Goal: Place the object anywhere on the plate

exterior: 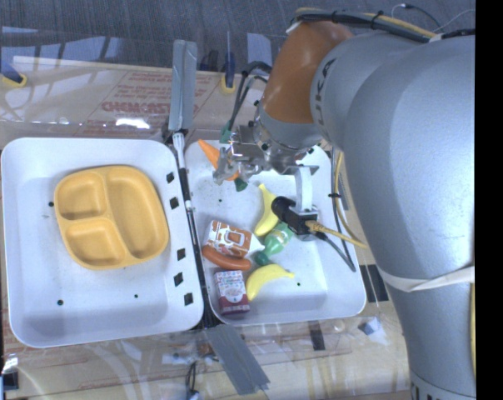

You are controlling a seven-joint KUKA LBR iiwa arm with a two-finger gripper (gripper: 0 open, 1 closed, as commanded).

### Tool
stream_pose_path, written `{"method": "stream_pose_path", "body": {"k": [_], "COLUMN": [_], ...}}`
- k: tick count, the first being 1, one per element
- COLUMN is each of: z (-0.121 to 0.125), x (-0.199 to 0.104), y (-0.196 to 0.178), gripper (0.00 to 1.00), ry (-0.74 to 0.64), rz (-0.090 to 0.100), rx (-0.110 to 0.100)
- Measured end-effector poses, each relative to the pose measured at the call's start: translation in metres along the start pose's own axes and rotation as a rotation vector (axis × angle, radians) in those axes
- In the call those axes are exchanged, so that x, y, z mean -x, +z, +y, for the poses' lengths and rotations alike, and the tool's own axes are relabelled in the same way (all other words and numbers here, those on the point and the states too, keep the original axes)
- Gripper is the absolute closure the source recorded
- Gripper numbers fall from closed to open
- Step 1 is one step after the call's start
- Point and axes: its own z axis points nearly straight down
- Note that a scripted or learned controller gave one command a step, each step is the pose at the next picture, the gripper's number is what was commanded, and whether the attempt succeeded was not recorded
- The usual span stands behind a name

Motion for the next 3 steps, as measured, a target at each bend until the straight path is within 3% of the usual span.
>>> {"method": "stream_pose_path", "body": {"k": [1,2,3], "z": [-0.074,-0.047,-0.091], "x": [-0.066,-0.023,-0.034], "y": [-0.027,-0.183,-0.116], "gripper": [1.00,1.00,1.00], "ry": [-0.063,-0.125,-0.185], "rz": [-0.001,-0.002,-0.002], "rx": [0.003,0.007,0.003]}}
